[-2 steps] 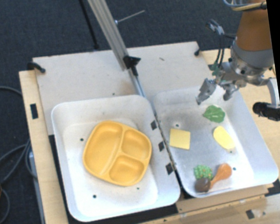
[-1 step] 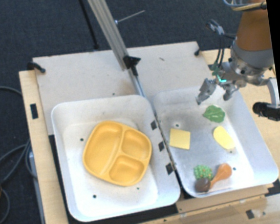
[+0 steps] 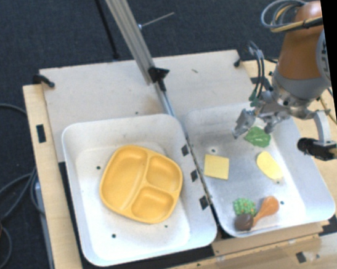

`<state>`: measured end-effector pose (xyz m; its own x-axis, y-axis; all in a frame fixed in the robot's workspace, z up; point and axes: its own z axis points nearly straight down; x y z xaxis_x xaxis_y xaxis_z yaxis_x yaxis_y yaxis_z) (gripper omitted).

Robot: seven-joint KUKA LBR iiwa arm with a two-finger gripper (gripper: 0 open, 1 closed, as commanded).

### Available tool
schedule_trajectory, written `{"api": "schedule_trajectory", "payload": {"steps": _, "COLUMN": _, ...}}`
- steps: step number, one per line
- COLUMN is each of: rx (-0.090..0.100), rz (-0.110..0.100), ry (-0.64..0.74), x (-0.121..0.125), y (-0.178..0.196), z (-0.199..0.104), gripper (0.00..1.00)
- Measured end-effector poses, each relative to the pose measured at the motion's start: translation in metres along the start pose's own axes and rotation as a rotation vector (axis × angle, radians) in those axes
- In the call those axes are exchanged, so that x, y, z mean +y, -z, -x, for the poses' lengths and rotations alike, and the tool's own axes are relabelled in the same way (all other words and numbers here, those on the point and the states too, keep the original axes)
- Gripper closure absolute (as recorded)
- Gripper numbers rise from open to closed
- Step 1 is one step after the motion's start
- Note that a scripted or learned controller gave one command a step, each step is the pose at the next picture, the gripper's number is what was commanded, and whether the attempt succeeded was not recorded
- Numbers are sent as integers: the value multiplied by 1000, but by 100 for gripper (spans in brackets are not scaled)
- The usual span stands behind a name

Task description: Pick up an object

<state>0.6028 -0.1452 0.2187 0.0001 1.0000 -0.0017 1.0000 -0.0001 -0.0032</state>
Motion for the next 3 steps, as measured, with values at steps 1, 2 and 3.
{"api": "schedule_trajectory", "payload": {"steps": 1, "rx": 0, "rz": 0, "ry": -1, "x": 7, "y": -46, "z": 2, "gripper": 0}}
{"api": "schedule_trajectory", "payload": {"steps": 2, "rx": 1, "rz": -1, "ry": 1, "x": 8, "y": -104, "z": -6, "gripper": 0}}
{"api": "schedule_trajectory", "payload": {"steps": 3, "rx": 1, "rz": 7, "ry": -4, "x": 11, "y": -89, "z": -4, "gripper": 100}}
